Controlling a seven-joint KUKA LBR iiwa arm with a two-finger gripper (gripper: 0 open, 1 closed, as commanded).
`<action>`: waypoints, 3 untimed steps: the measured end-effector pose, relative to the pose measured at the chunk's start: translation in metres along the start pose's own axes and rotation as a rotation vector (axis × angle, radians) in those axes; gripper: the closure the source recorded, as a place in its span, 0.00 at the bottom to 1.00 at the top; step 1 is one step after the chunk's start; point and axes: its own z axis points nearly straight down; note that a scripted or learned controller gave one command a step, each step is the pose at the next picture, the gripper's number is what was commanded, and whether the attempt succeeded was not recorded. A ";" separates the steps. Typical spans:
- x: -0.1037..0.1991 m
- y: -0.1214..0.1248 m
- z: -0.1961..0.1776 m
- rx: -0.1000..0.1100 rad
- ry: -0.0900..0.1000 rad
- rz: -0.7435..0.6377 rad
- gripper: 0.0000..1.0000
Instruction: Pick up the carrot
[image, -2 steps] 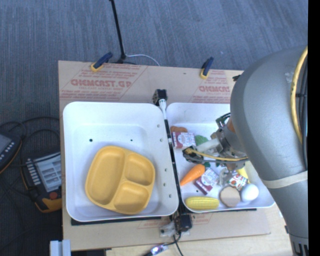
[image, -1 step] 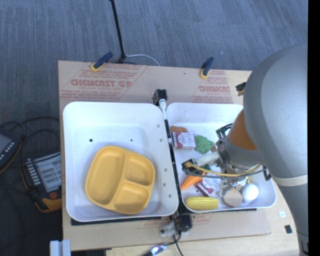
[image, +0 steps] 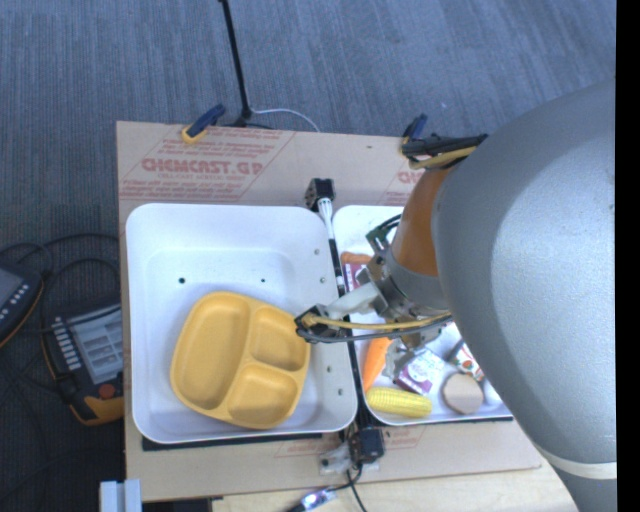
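Grey carpet surrounds a worktop (image: 200, 165) covered by a brown board printed with red lettering, with clamps at its far edge and cables trailing off at nine o'clock. Two shallow white bins sit side by side on it. The left bin (image: 200, 240) holds a yellow divided tray (image: 240, 358) toward its six o'clock side. The right bin (image: 355, 225) is largely hidden beneath the grey arm (image: 540, 290), whose orange band (image: 418, 235) shows above the wrist.

The carrot (image: 375, 360) lies in the right bin just beside the dividing wall, at about seven o'clock from the wrist, its orange body running toward six o'clock. Directly at six o'clock from it rests a yellow corn cob (image: 399, 403), touching or nearly touching its lower end. A purple-and-white packet (image: 415, 374) sits at three o'clock of the carrot, and a round tan item (image: 463, 393) lies beyond that.

The jaws (image: 405, 345) hang close above the carrot and packet; whether they are open or closed cannot be told, since wrist and cabling obscure them.
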 end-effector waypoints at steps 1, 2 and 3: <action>-0.018 0.016 0.002 -0.002 -0.010 -0.469 0.00; 0.054 0.101 0.002 -0.007 -0.009 -0.449 0.00; -0.024 0.036 0.003 0.001 -0.011 -0.528 0.00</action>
